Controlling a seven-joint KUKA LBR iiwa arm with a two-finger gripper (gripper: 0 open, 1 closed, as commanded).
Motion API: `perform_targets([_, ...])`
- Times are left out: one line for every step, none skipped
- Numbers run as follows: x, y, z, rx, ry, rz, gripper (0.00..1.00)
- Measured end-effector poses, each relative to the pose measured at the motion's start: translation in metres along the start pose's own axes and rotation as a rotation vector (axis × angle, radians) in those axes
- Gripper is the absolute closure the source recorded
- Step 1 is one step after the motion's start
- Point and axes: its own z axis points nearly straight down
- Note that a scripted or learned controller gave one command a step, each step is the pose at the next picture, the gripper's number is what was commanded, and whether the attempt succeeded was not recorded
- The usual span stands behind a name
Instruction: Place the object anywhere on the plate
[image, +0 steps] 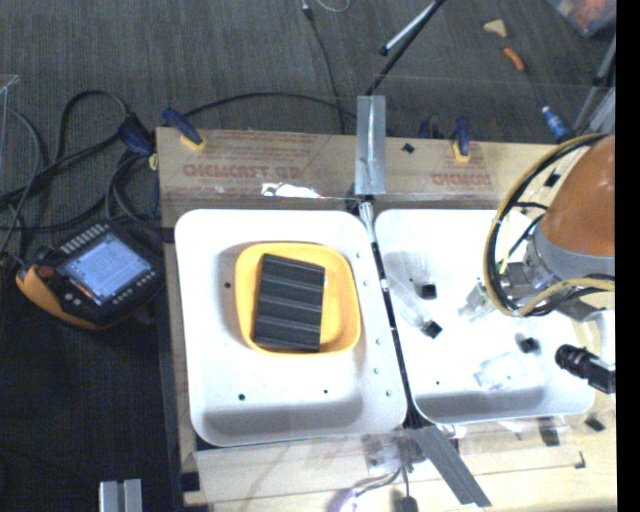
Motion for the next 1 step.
perform_targets([0.0000,0.0000,0.0000,0.000,0.000,0.000,0.00])
